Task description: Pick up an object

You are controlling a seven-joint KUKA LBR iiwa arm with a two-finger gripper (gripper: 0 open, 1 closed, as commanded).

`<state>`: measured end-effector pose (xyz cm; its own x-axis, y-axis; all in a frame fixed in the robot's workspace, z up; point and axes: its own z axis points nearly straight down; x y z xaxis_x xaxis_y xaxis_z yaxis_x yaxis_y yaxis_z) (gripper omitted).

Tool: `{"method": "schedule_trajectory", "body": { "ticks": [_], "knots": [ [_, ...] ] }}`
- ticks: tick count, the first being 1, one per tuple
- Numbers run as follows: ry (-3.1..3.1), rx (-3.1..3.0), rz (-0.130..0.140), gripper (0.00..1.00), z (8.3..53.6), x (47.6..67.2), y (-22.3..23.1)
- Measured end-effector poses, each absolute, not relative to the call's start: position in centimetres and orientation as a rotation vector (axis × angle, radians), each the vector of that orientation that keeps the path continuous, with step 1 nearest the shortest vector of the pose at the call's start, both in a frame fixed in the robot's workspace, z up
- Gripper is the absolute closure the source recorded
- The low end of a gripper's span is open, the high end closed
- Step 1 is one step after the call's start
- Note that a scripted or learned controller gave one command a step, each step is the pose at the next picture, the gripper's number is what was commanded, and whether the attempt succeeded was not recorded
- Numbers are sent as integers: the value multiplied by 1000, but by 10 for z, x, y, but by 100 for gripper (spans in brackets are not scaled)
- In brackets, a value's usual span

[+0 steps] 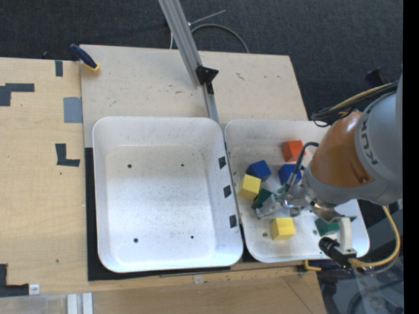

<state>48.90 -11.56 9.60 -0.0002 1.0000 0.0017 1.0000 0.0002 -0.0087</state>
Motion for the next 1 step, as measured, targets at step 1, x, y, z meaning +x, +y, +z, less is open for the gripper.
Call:
{"method": "schedule_trajectory", "body": {
  "ticks": [1],
  "knots": [
    [-2219,-2217,3,100,109,490,-115]
  ]
}}
